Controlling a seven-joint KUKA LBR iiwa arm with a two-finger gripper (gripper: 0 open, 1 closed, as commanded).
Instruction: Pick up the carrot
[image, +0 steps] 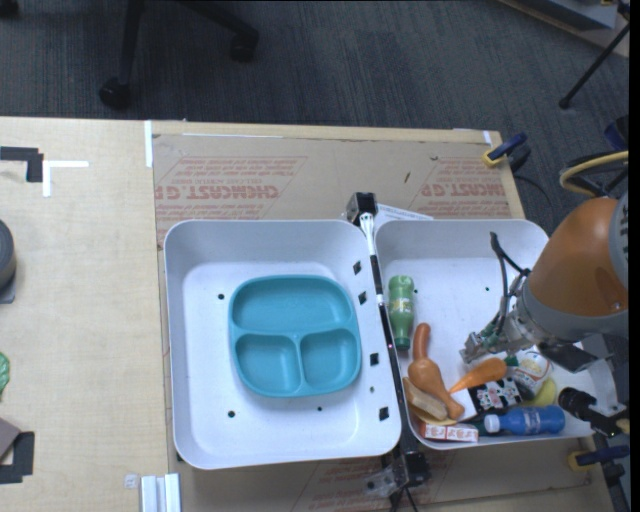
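Far left: bare wooden bench (80, 300), flat and open right up to the outer wall of the left bin (190, 420). Inside that bin, a teal divided plate (295, 335) set near the middle, with a margin of white floor on every side, widest toward the far wall and along the near edge. Behind both bins, a sheet of printed cardboard (300, 180) lying flat.

Between the bins, two rims side by side with black clips along the seam. In the right bin (450, 250), the far half bare white floor, the near half crowded. Just inside its left wall, a green bottle (401, 310) lying lengthwise. Beside and nearer than it, a brown sausage-like piece (421, 342) and a tan drumstick-shaped toy (433, 382) over a bread-like slice at the near rim. Along that rim, a small red-and-white packet (448, 432), then a blue bottle (523, 421) on its side.

Carrot (480, 375): orange, lying at a slant in the near half of the right bin, hemmed in by the drumstick toy on its left and a dark patterned card (492, 399) just nearer. Gripper (488, 345) low over the floor just beyond the carrot; whether touching, impossible to say. Jaw spacing not readable either, with nothing seen clamped between them. Above it, the orange band (575, 265) covering the bin's right wall.
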